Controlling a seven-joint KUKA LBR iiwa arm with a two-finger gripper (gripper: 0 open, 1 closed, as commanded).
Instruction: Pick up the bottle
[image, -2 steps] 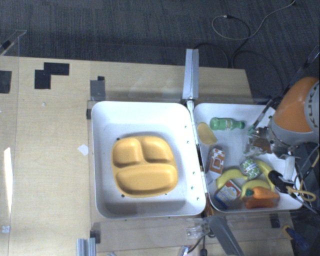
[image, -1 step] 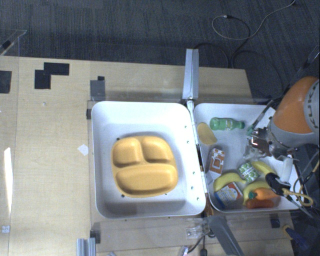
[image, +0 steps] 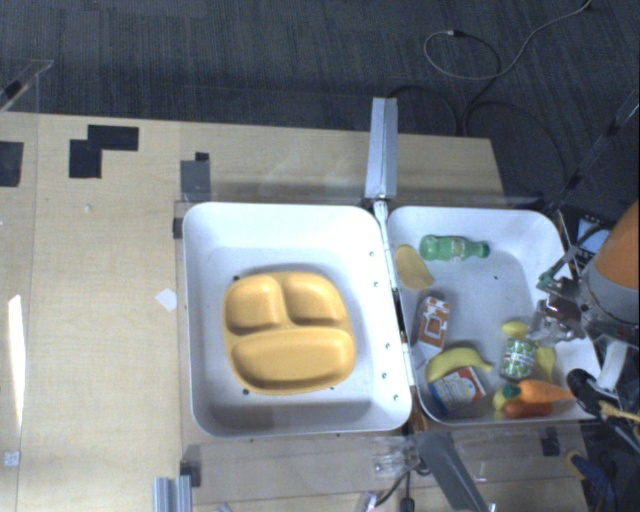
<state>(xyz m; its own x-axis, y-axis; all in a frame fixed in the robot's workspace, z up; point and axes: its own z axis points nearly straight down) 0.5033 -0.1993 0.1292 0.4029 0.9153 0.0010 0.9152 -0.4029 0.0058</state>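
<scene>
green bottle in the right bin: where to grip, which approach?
Grip the green bottle across the middle of its body, coming straight down. It lies on its side near the far wall of the right bin, long axis left-right with its cap to the right, so the fingers should probably close front-to-back. Nothing touches it; the yellow chip-like piece lies just in front.

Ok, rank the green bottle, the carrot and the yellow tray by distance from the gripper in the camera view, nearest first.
From the gripper:
1. carrot, just below it, right bin's bottom corner.
2. green bottle, lying at that bin's top.
3. yellow tray, across in the left bin.
</scene>
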